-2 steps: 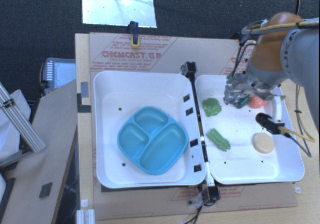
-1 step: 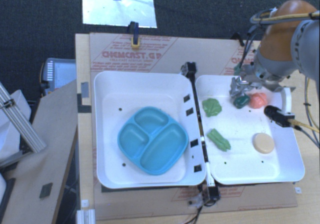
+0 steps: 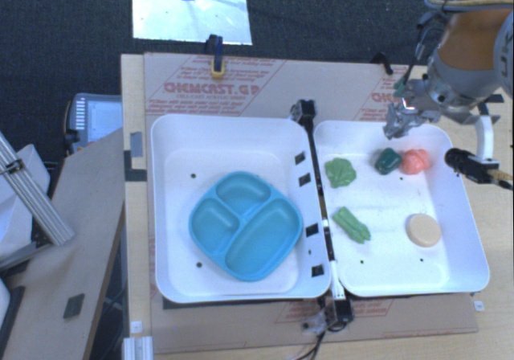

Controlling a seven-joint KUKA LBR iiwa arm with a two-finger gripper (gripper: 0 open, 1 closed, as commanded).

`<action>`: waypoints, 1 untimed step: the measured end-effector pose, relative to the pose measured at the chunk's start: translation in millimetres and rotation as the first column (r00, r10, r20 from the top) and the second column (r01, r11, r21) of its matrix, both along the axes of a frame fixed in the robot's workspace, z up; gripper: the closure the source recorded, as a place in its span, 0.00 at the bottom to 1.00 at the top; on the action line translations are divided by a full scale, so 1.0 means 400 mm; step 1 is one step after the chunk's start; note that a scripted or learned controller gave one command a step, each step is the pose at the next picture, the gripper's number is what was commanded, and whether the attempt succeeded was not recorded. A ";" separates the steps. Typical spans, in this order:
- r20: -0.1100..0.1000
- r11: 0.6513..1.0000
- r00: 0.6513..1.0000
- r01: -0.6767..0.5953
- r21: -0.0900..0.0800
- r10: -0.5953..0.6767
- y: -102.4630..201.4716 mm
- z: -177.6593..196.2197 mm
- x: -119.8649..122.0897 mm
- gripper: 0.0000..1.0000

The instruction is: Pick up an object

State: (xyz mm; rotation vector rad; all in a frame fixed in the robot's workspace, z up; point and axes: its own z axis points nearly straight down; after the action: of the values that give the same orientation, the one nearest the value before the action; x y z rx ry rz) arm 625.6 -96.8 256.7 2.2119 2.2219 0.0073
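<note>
The right bin (image 3: 450, 270) holds several small items: a light green leafy piece (image 3: 340, 172), a dark green piece (image 3: 387, 160), a pink-orange piece (image 3: 415, 161), a green oblong piece (image 3: 352, 224) and a tan round disc (image 3: 423, 230). My gripper (image 3: 397, 125) hangs at the far edge of the right bin, just above and behind the dark green piece. Nothing shows between its fingertips.
The left bin (image 3: 173, 149) holds a blue divided plate (image 3: 245, 225). A black clip strip (image 3: 315, 198) runs down the divider between the bins. The grey arm with its orange band (image 3: 474, 21) fills the upper right. A yellow clamp (image 3: 217, 57) sits behind the bins.
</note>
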 end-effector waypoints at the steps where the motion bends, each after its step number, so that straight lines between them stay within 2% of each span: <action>1: -0.007 1.000 1.000 -0.004 0.002 0.004 0.127 -0.040 -0.022 1.00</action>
State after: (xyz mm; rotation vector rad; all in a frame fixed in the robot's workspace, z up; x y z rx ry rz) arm 617.0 -45.9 240.8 2.2120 2.2309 0.0017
